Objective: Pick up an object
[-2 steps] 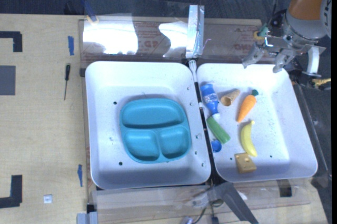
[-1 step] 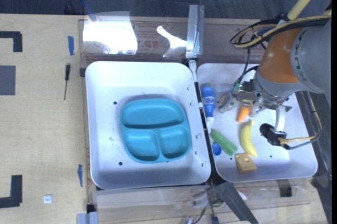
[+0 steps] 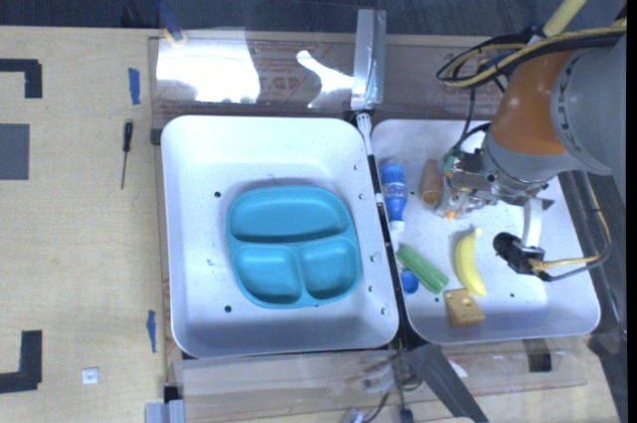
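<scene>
The right bin (image 3: 562,310) holds a yellow banana (image 3: 468,262), a green stick-shaped piece (image 3: 422,269), a tan block (image 3: 463,308), a blue and white bottle (image 3: 393,189) along its left wall, and a brown piece (image 3: 431,182). My gripper (image 3: 461,198) is low over the upper middle of this bin, just right of the brown piece and just above the banana's top end. The wrist hides what lies directly under it.
A blue divided tray (image 3: 292,245) lies in the left bin (image 3: 189,144). A small blue piece (image 3: 409,283) sits by the divider below the green stick. A clear panel (image 3: 259,63) stands behind the bins, and a screwdriver (image 3: 125,152) lies on the bench at left.
</scene>
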Controlling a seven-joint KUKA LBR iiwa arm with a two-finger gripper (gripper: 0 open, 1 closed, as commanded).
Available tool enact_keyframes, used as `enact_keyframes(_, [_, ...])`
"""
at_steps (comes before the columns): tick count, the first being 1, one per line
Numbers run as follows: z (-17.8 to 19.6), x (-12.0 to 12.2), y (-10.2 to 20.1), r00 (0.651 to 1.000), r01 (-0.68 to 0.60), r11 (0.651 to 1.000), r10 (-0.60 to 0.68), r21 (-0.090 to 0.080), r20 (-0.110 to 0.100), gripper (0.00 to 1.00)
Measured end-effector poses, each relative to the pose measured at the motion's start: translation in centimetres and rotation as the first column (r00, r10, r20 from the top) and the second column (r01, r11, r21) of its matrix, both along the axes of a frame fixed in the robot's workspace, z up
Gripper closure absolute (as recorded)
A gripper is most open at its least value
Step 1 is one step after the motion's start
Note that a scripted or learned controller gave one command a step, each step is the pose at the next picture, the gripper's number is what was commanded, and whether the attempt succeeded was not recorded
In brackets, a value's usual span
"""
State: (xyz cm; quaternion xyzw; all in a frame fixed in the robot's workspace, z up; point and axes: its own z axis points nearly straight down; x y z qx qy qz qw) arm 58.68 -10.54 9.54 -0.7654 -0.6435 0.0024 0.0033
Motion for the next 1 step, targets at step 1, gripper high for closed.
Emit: enact_keyframes(1, [8.87,5.65,4.82,0.998,-0.058,0.998,0.058,-0.001,0.009,1.00])
